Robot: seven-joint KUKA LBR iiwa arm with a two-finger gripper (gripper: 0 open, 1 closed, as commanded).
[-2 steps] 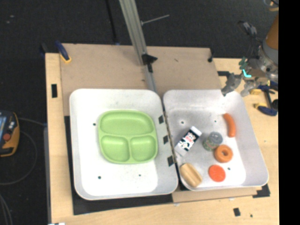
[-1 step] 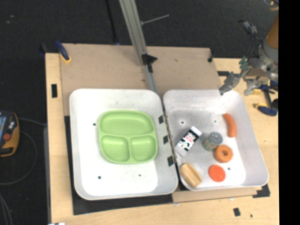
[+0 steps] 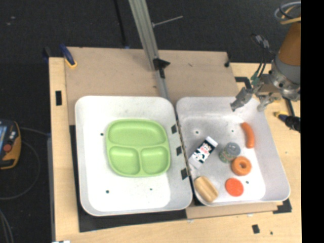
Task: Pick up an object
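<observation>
The right bin (image 3: pixel 202 113) holds several small objects: an orange sausage shape (image 3: pixel 248 134), a black and white carton (image 3: pixel 204 151), a grey-green round piece (image 3: pixel 230 152), an orange ring (image 3: pixel 241 165), a red-orange disc (image 3: pixel 234 187) and a tan bread loaf (image 3: pixel 206 188). My gripper (image 3: pixel 251 101) hovers over the bin's far right corner, above and just behind the sausage shape. Its two fingers are spread apart and it is open, with nothing between them.
The left bin (image 3: pixel 91 186) bears a green divided plate (image 3: pixel 137 147). A grey metal post (image 3: pixel 149 44) rises behind the bins at the middle. The bins sit on a brown board on the wooden bench.
</observation>
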